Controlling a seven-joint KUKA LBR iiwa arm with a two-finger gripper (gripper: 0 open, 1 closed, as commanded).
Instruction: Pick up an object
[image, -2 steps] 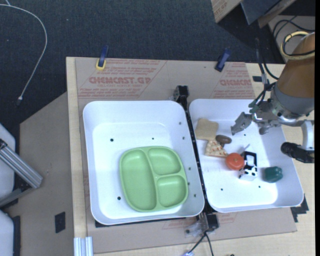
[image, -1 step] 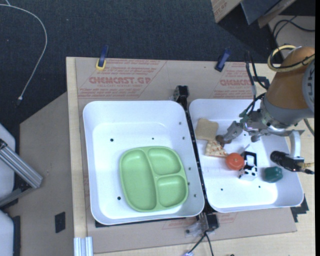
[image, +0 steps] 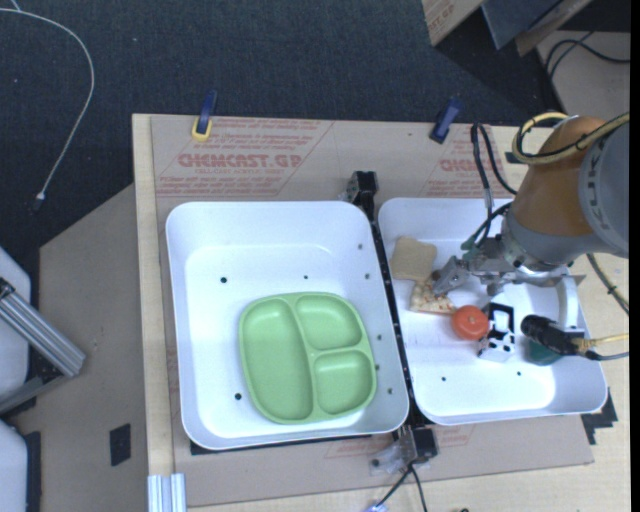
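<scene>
Hovering low in the right bin (image: 560, 395), my claw (image: 447, 281) sits just above the cracker (image: 432, 296); whether it is parted, I cannot tell

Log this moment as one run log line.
arm: over right bin | gripper: above cracker | tomato: untouched | green divided plate: left bin | pick: not done

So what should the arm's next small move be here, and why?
Probably a short descent. The gripper hangs over the right bin by the tan slice and cracker-like piece, with nothing visibly between its fingers; the red ball lies apart.
</scene>
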